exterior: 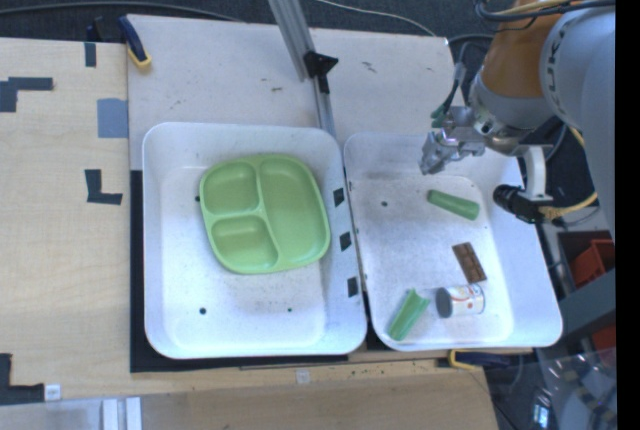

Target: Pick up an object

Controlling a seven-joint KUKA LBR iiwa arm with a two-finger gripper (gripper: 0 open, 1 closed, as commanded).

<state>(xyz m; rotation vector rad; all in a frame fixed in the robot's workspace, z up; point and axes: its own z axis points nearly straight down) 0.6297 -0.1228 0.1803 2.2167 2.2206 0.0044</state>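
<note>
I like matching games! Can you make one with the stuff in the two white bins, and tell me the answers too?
Things:
1. divided plate
2. brown block
3. gripper
4. small bottle

Places:
A. near the front of the right bin, lying next to a green stick
B. over the back of the right bin
C. in the left bin
D. in the middle of the right bin, between a green stick and the bottle

Pairs: 1-C, 2-D, 3-B, 4-A
</note>
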